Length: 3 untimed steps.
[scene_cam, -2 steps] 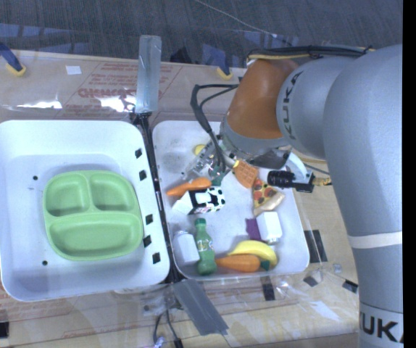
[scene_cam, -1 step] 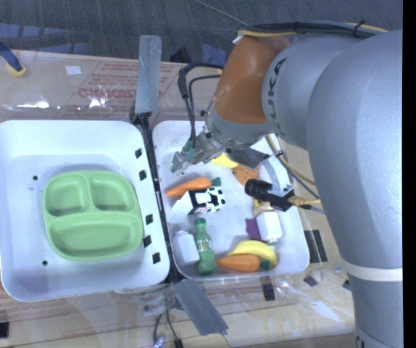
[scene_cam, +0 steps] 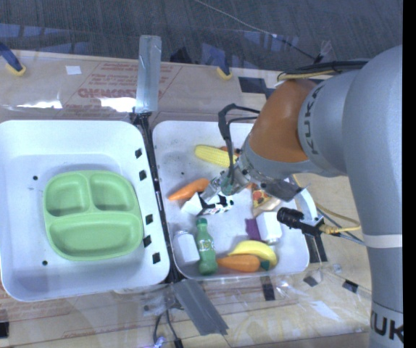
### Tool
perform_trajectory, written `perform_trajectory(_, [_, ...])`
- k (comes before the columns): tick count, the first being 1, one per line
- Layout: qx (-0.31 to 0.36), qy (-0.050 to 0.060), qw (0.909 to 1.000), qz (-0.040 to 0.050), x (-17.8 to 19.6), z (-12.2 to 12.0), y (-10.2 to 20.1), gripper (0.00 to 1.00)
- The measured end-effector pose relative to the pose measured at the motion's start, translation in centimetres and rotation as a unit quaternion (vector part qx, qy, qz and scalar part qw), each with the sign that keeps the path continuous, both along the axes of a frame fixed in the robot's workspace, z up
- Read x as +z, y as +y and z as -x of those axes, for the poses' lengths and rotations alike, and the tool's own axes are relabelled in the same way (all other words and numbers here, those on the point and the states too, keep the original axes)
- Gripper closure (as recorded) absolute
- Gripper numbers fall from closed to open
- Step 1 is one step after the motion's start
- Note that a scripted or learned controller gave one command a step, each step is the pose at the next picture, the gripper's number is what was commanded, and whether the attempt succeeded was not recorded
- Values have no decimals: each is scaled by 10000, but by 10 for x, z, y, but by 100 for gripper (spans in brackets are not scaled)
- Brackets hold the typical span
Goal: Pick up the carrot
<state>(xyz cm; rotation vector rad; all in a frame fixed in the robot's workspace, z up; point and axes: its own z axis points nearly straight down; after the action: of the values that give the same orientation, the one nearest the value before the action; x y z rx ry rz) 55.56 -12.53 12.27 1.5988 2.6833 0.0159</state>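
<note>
Your arm (scene_cam: 353, 122) bends down from the right into the right-hand bin (scene_cam: 166, 140), tool (scene_cam: 226, 187) low among the clutter; the carrot (scene_cam: 188, 190) lies just left of it.

The bench (scene_cam: 85, 85) bears two white bins (scene_cam: 5, 216) side by side.

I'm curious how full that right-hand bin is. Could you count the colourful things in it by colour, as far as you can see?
Orange: 2, a carrot and another orange piece
Yellow: 2, a corn cob and a banana
Green: 1, a bottle
Purple: 1, a small block
Total: 6
</note>
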Motion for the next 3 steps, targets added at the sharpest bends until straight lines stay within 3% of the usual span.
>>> perform_trajectory(1, [2942, -149, 9556, 117, -6, -38, -15, 100])
perform_trajectory(2, [1854, -109, 9826, 100, -12, 20, 26, 100])
perform_trajectory(3, [1479, 15, 9890, 48, -5, 23, -64, 100])
